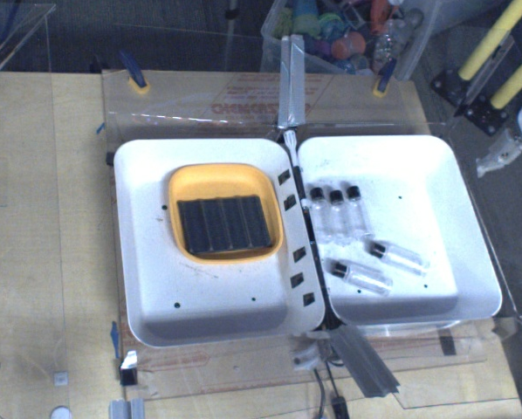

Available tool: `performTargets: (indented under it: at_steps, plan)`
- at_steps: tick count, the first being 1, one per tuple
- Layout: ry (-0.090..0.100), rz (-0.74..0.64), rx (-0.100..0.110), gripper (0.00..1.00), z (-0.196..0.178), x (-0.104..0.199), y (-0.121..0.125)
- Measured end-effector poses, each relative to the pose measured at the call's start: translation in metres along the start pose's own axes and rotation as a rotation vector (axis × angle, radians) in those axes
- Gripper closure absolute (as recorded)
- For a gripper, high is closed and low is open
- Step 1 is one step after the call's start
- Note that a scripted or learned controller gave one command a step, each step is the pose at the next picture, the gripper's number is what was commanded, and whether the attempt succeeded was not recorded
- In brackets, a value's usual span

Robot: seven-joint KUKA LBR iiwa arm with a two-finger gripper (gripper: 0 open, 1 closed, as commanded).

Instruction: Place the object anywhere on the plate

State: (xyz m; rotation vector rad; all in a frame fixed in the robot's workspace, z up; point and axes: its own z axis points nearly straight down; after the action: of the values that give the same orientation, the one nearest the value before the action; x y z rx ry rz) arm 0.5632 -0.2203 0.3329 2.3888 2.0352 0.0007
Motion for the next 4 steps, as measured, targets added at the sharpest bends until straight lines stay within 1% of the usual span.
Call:
performTargets:
  at_steps: [1,2,3,4]
  plan:
    - [0.000,-0.059,-0.001,0.00,-0.041,-0.001,-0.016]
    - [0.000,-0.144,-0.001,0.00,-0.033,0.009,0.033]
    - [0.003,-0.324,0.004,0.00,0.004,0.001,0.016]
    - [0.003,-0.291,0.003,0.00,-0.011,-0.004,-0.001]
